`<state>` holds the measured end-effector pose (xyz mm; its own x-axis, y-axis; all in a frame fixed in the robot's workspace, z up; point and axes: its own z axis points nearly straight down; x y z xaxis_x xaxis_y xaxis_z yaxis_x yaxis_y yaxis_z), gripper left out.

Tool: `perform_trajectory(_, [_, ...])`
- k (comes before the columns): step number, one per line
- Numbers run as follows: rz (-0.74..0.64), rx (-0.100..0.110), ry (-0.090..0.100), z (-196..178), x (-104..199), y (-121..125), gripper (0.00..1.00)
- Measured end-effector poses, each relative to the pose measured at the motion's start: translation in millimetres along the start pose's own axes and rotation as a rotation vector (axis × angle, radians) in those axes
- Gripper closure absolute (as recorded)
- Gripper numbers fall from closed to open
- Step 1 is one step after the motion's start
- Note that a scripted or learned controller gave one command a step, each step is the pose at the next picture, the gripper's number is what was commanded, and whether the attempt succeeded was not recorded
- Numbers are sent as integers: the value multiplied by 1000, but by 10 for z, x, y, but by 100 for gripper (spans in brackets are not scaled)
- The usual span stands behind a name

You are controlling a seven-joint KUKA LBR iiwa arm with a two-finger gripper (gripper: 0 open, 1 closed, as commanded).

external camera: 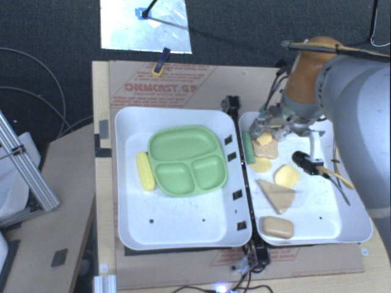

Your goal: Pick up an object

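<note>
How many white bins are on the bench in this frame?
2. The left bin holds a green divided plate and a corn cob; the right bin lies under the end effector.

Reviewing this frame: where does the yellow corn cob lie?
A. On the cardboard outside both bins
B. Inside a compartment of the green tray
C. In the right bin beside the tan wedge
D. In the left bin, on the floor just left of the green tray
D: the yellow corn cob lies on the left white bin's floor, against the left edge of the green three-compartment plastic tray.
</note>
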<state>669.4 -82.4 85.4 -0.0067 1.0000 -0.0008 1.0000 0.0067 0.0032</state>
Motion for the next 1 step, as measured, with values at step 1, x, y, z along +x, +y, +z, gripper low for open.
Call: perform_trajectory(1, [-2, -3, 0, -111, -1, 10, 100])
